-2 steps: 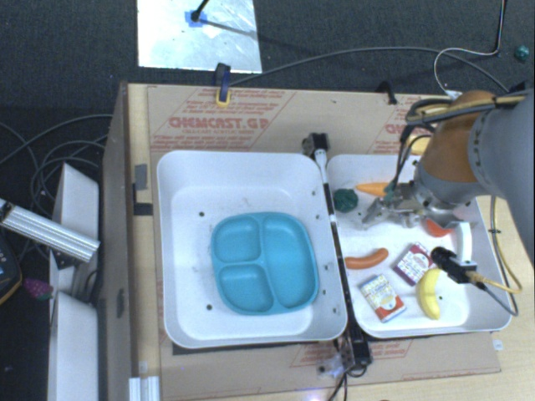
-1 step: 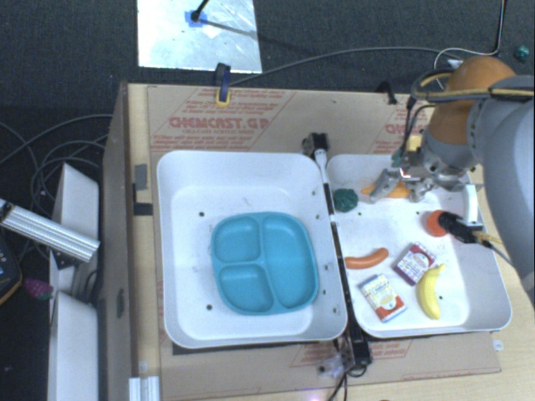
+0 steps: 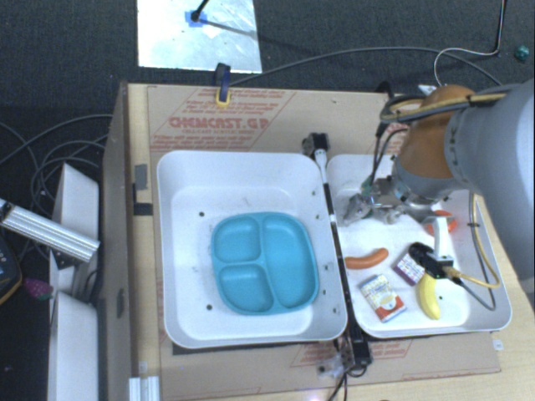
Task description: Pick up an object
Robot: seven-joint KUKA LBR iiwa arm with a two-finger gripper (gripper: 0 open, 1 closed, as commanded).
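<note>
— Two bins, so what sits in the left one?
— The left bin (image 3: pixel 180 192) has one blue divided plate (image 3: pixel 263 261), flat near its middle.
— And the right bin (image 3: pixel 355 170)?
— The gripper (image 3: pixel 372 209) is over the bin's ten o'clock part. Whether it is open or closed I cannot tell (too blurred from above). An orange sausage (image 3: pixel 366 259) lies at its six o'clock, apart from it.
— Further right?
— A small carton (image 3: pixel 384 297) lies at the sausage's five o'clock and a little purple-and-white box (image 3: pixel 407 269) at its three o'clock. A banana (image 3: pixel 429 297) lies at the carton's three o'clock, just beside it.
</note>
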